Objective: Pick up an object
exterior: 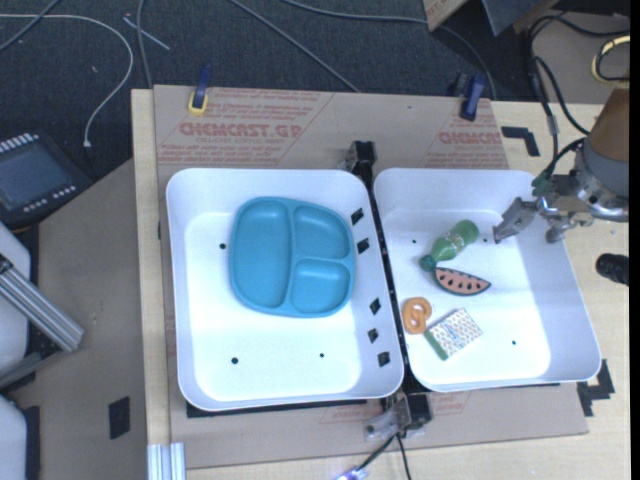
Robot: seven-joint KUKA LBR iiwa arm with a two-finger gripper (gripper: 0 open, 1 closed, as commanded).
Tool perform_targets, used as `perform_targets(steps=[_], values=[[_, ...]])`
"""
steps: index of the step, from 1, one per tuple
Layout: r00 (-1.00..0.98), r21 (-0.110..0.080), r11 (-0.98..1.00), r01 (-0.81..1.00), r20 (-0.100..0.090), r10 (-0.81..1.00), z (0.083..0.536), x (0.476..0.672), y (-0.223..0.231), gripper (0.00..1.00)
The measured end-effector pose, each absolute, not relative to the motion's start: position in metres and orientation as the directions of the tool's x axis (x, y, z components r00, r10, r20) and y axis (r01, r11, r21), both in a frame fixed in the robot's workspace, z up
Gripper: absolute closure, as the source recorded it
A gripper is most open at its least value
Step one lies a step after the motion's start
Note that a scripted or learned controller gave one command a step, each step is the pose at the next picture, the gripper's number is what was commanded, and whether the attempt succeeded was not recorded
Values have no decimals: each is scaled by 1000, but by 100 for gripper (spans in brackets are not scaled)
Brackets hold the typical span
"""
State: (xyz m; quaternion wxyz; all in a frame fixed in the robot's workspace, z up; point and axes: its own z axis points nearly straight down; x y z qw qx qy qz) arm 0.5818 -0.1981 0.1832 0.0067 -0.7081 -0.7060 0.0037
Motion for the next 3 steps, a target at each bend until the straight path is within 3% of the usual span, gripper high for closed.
perform_targets(steps=[1,3], values=[[0,-1,0,1000,1,1000,191,585,-198,0],[-1,-6,1,1000,3,1000,82,585,-193,0]])
